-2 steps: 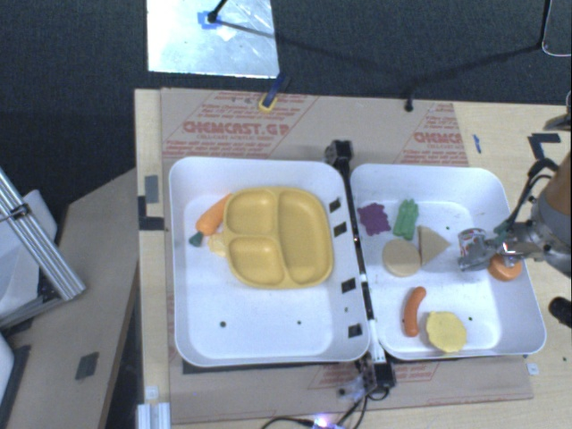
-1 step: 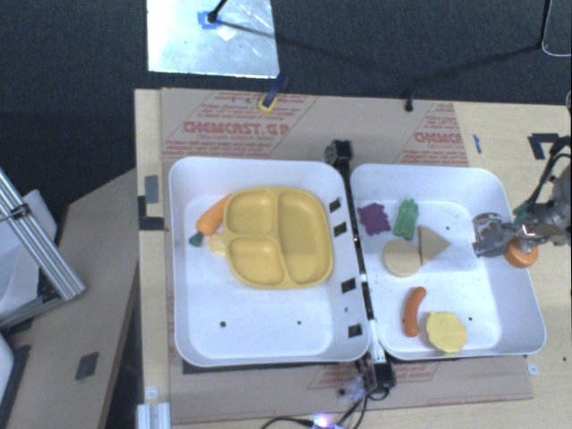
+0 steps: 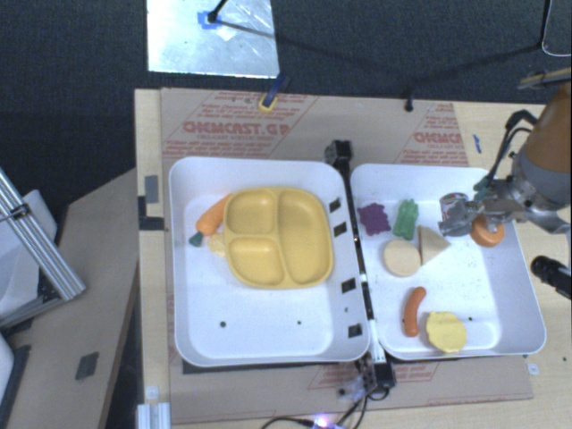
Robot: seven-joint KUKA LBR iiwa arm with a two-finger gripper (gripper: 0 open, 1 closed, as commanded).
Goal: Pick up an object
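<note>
Orange round piece (image 3: 488,232) is seen in the right bin (image 3: 527,329), near its far right side, just beside the jaws (image 3: 456,214). Jaw opening cannot be told; nothing is visibly held between them. Purple piece (image 3: 374,217), green piece (image 3: 407,219), cream disc (image 3: 402,258), tan wedge (image 3: 432,242), sausage (image 3: 412,311) and yellow lump (image 3: 446,331) are scattered in the same bin. Yellow divided plate (image 3: 273,237) with a carrot (image 3: 213,214) beside it is placed in the left bin (image 3: 268,342).
</note>
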